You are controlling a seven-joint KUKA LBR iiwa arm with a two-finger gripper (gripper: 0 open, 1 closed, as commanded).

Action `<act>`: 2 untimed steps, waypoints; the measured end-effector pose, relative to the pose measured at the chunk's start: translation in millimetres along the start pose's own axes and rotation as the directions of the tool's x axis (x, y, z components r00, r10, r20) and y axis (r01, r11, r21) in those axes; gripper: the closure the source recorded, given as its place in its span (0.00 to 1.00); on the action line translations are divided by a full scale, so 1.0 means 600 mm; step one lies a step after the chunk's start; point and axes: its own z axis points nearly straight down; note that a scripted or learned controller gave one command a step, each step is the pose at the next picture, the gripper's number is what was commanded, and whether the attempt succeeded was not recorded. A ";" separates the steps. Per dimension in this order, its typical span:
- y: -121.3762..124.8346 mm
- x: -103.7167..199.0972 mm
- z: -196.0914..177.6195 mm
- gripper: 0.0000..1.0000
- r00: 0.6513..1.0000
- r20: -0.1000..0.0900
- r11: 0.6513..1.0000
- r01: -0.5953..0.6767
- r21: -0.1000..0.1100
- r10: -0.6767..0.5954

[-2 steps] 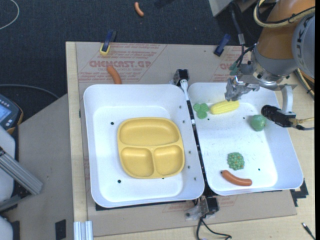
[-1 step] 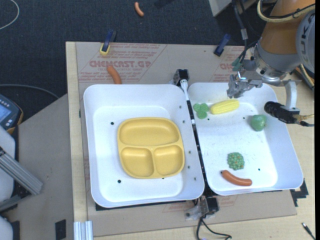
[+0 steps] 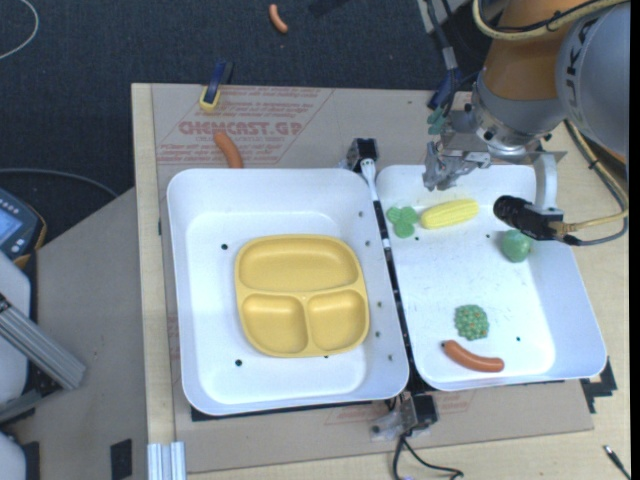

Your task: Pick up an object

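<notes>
Over in the left white plastic bin, a yellow three-compartment plastic tray sits square in the middle, untouched. Past the divider, the right white plastic bin carries the pickings: a small green leafy toy near its far-left corner, touching the end of a yellow toy corn cob lying crosswise just beside it. Nearer the front edge, a bumpy green broccoli-like ball sits above an orange toy sausage, and a smooth green ball rests toward the right edge. The grey two-finger gripper hangs at the far edge, just above the corn cob, fingers pointing down with nothing between them; whether they're spread or closed I can't tell from this angle. The corn looks like the target. Risks as I judge them: the round cob rolling out of the pinch, the fingers landing off-centre and nudging it into the leafy piece, or snagging both together.
</notes>
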 end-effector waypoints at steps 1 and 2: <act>-0.004 0.081 -0.004 1.00 1.000 -0.001 1.000 0.000 0.003 0.000; -0.007 0.121 0.027 1.00 1.000 0.000 1.000 -0.003 0.009 0.003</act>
